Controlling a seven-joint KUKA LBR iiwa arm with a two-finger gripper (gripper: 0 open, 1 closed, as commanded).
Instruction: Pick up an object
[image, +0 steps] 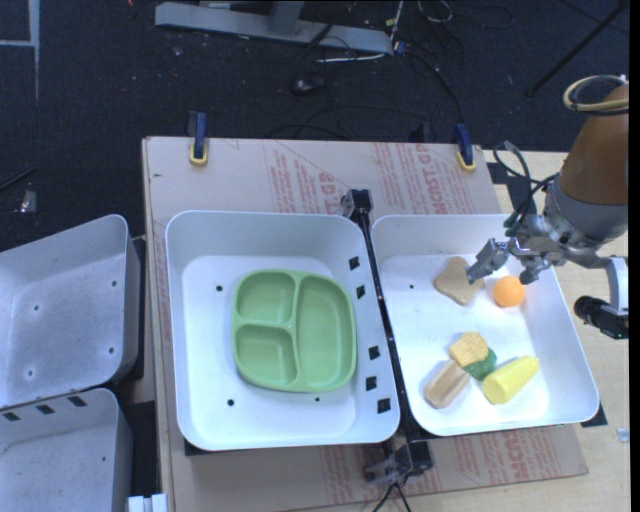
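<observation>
My gripper (510, 263) hangs open over the back of the right bin (420, 300), with nothing between its fingers. One finger (488, 259) points toward a tan bread-like piece (457, 281) just to its left. The other finger (530, 268) sits above an orange ball (509, 291). Nearer the front of this bin lie a yellow and green block (471, 354), a tan roll (446, 384) and a yellow corn-like piece (509, 379).
The left bin (200, 250) holds a green divided plate (295, 330). A black divider (375, 310) runs between the two bins. More white trays (60, 300) lie off the bench at the left. Blue clamps (199, 137) grip the board's far edge.
</observation>
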